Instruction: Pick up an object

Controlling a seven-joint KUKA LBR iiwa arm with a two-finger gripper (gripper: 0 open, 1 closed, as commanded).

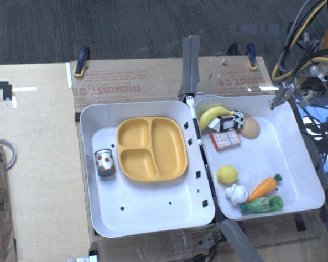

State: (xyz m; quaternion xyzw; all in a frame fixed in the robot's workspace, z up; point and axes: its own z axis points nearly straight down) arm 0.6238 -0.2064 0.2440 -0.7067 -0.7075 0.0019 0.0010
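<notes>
Bench (42, 218) carried two white bins side by side. Left bin (152, 217) held a small can (104, 162) just beside a yellow divided plate (152, 148). Right bin (290, 158) held a banana (212, 115) touching a black-and-white toy (230, 121), a red card box (226, 140), a tan egg (250, 129), a lemon (227, 174), a white piece (237, 193), a carrot (263, 187) and a green bottle (263, 205). Pincer (281, 98) hung at that bin's far right corner, well apart from them; its opening could not be told.
</notes>
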